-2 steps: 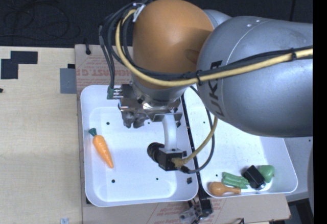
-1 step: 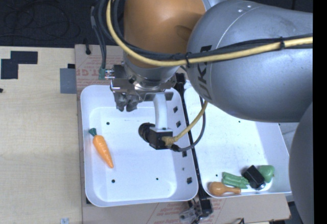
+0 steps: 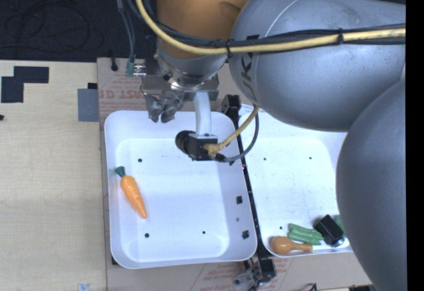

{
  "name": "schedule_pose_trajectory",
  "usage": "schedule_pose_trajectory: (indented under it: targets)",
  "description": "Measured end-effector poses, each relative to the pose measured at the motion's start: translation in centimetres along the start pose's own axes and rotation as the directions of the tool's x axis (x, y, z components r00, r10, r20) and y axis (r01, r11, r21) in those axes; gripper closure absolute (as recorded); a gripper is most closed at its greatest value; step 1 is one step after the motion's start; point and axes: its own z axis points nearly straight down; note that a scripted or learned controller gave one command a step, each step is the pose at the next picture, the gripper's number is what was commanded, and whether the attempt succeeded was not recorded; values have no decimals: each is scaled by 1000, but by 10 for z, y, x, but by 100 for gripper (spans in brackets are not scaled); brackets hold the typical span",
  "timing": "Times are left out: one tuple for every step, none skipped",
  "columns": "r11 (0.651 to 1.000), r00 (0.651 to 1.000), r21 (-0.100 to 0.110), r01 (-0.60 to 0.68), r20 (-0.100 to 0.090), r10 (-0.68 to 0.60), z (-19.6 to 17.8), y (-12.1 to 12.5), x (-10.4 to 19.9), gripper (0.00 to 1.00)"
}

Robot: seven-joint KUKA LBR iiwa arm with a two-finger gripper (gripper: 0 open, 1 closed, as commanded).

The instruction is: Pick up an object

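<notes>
An orange toy carrot (image 3: 134, 195) with a green top lies near the left wall of the left white bin (image 3: 179, 246). My gripper (image 3: 163, 111) hangs high over the back edge of that bin, up and to the right of the carrot and well apart from it. Its jaws look slightly open with nothing between them. In the front corner of the right bin (image 3: 291, 170) lie a green pod-shaped toy (image 3: 303, 234), a black object (image 3: 329, 230) and a tan gourd-shaped toy (image 3: 289, 245).
The grey arm covers the upper right and much of the right bin's far side. A black fitting with a yellow cable (image 3: 193, 144) hangs from the wrist over the left bin's back. A dark divider (image 3: 246, 197) runs between the bins.
</notes>
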Motion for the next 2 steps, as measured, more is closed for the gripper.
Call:
schedule_pose_trajectory:
  targets:
    - [1000, 1000, -16, 4, -7, -4, -211, 33, 0, 100]
    - [1000, 1000, 14, 0, 4, 0, -64, 51, 0, 100]
